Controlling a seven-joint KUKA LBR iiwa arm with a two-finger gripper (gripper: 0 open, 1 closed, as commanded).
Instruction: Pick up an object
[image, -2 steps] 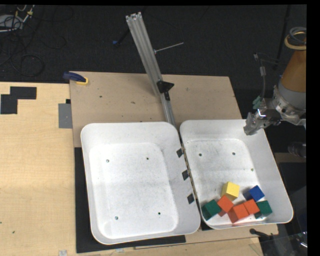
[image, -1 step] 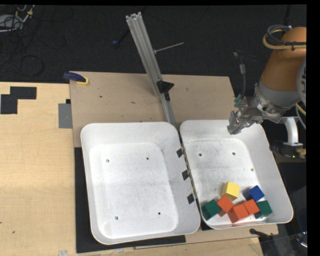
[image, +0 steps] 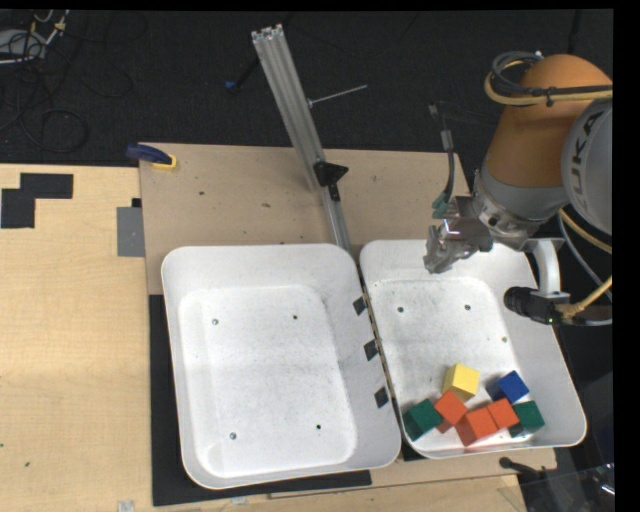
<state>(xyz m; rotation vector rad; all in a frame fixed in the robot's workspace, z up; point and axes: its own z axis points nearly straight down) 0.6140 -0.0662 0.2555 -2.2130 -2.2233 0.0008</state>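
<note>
Metal two-finger hand (image: 441, 256) poised over the far end of the right shallow white plastic bin (image: 560, 360); finger spacing cannot be told. Small coloured blocks (image: 478, 405) cluster in that bin's near corner.

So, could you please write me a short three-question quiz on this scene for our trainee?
1. True or false: the blocks lie in the left bin.
2. Which block lies highest in the picture: A) yellow block B) blue block C) red block?
3. Fill in: the gripper hangs over the right bin's ____ end, away from the blocks.

Key: 1. False, they lie in the right bin's near corner. 2. A. 3. Far.
</note>
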